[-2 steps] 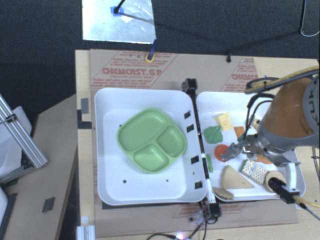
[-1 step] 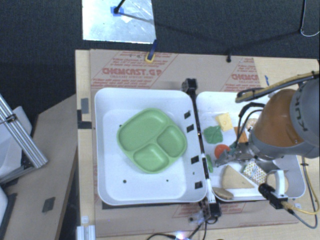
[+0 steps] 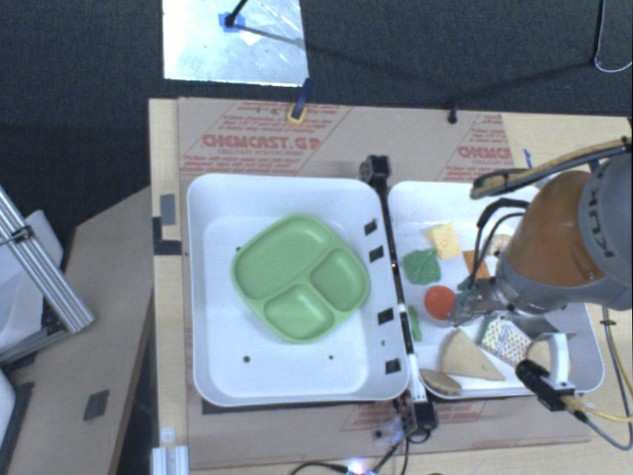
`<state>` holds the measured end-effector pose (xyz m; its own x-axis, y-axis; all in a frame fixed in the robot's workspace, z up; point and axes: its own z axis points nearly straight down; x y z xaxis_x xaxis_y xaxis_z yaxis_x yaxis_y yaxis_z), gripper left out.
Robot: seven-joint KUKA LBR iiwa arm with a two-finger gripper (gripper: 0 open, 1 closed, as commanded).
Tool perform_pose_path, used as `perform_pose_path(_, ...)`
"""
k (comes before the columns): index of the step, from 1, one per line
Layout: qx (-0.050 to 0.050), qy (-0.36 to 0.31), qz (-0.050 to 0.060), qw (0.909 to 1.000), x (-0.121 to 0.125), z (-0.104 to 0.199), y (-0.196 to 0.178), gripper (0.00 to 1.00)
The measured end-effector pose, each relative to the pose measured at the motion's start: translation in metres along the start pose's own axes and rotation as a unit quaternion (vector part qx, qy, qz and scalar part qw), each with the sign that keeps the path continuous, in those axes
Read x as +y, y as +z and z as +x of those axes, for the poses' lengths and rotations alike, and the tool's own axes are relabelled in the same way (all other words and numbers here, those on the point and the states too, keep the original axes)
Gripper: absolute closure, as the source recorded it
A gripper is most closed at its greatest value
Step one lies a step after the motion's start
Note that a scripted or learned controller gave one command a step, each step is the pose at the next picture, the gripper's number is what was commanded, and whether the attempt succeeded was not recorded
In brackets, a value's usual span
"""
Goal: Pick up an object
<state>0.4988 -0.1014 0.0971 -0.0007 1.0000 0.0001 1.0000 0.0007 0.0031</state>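
The right bin [image 3: 415,201] holds several small food-like items. A yellow block [image 3: 443,238] lies toward the back, a green leafy piece [image 3: 422,264] sits beside it, and a red round piece [image 3: 439,301] is near the middle. A beige wedge [image 3: 469,356], a patterned white packet [image 3: 505,338] and a tan oval piece [image 3: 441,384] lie at the front. My gripper [image 3: 467,303] is low in this bin, right next to the red piece on its right side. The arm's orange band [image 3: 556,228] and grey wrist cover the bin's right half.
The left bin [image 3: 213,364] holds a green divided plate [image 3: 300,277]. A black divider with clips [image 3: 388,265] runs between the bins. A silver sheet [image 3: 233,28] lies beyond the bench. Cables [image 3: 554,161] loop over the arm.
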Motion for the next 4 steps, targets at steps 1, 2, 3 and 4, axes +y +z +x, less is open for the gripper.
perform_pose_path(1,0.0,-0.002,-0.001,1.0,0.003,0.004,-0.044,1.0)
perform_pose_path(2,-0.001,-0.002,-0.002,1.0,0.005,0.006,-0.108,1.0)
perform_pose_path(3,0.0,-0.002,-0.001,1.0,0.006,0.006,-0.128,1.0)
perform_pose_path(4,0.0,-0.003,-0.001,1.0,0.033,0.024,-0.136,1.0)
